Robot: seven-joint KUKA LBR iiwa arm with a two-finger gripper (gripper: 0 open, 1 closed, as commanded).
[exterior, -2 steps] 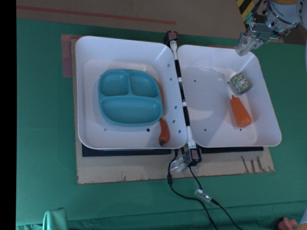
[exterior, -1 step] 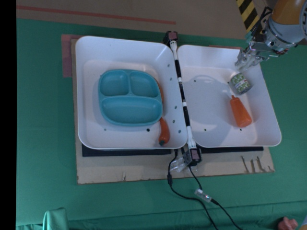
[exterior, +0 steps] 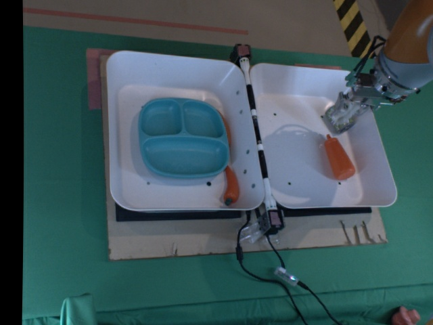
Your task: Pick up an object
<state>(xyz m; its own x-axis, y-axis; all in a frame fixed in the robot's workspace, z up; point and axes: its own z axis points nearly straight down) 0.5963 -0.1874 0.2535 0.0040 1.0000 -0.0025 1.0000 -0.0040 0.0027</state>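
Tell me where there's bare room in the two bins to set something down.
Most room is in the right bin: its left half, between the divider and the orange bottle, is bare. The gripper crowds its upper right. In the left bin the teal plate and carrot leave only a strip along the left wall.
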